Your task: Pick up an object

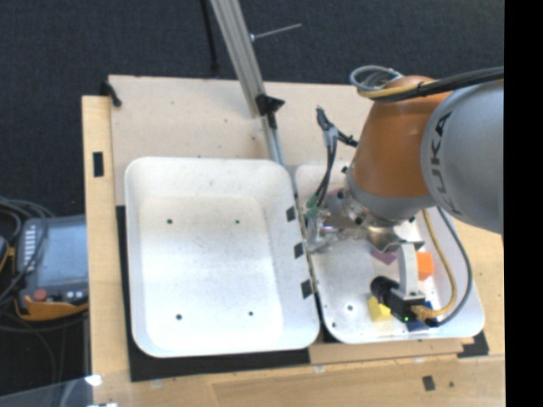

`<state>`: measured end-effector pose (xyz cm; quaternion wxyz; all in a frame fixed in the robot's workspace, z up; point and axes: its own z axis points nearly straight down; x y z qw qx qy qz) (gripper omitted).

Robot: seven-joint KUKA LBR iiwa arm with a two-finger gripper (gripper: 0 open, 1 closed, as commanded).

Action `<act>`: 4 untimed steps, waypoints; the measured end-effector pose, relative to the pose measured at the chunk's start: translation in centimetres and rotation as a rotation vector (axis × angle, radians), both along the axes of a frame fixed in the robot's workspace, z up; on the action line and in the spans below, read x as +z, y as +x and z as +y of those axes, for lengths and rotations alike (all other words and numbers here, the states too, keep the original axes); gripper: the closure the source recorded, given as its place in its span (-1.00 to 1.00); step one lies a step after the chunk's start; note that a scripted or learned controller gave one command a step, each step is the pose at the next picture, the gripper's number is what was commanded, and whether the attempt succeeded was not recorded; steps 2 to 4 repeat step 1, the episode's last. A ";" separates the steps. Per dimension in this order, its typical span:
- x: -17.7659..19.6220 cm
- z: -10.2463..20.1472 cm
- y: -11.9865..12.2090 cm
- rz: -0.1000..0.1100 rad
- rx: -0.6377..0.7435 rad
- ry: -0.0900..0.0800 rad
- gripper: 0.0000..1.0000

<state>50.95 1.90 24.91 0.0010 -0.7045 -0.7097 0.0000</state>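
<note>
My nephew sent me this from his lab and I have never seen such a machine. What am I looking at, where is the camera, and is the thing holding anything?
One camera looks down at a slant on a wooden bench. The big grey and orange shape is a robot arm, reaching in from the right. Two shallow white bins sit side by side: the left bin and the right bin, over which the arm hangs. Its end effector sits low near the bins' shared edge; I cannot tell whether it grips anything. In the right bin lie small things: a yellow piece, an orange piece and a purple piece.
</note>
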 end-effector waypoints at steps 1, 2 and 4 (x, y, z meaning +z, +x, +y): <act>-0.8 5.7 0.7 -0.002 0.001 -0.001 1.00; -0.8 5.7 0.7 -0.002 0.001 -0.001 1.00; -0.8 5.7 0.7 -0.002 0.001 -0.001 1.00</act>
